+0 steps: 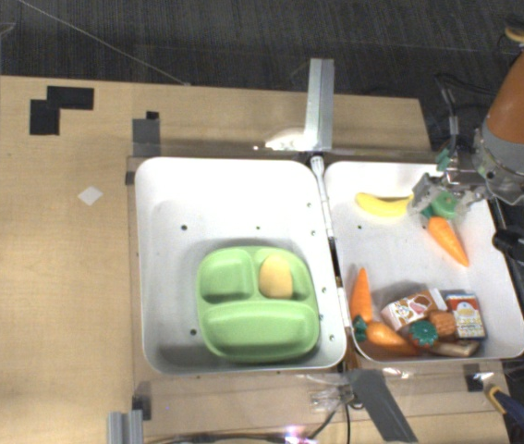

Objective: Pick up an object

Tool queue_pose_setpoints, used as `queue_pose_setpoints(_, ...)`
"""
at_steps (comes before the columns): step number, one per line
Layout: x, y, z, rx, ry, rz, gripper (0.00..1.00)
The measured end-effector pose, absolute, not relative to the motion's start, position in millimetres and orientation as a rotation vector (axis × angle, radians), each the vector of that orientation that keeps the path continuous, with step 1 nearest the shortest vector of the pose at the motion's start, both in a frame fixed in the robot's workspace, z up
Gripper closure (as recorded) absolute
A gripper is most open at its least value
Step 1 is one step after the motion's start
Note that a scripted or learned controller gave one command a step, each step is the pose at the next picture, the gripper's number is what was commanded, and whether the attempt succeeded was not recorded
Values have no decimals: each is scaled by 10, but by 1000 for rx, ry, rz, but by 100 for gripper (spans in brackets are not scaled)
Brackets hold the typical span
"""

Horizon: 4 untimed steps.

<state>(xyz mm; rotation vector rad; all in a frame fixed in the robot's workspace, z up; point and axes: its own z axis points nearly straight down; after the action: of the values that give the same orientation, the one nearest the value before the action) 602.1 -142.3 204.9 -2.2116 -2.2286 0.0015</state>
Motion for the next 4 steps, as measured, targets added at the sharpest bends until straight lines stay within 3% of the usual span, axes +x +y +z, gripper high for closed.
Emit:
queue_pose_setpoints(1, 6419, -1772, 1151, -2207, -2264, -21, 0)
queue_pose_setpoints(2, 5900, -1822, 903, -2144, -2314, -15, 0)
queue_pose_setpoints(3, 5763, -1856, 907, -2099, -2359, -18, 0)
queue_pose_setpoints(4, 5788, -1838, 998, -2094, -2361, -23, 100)
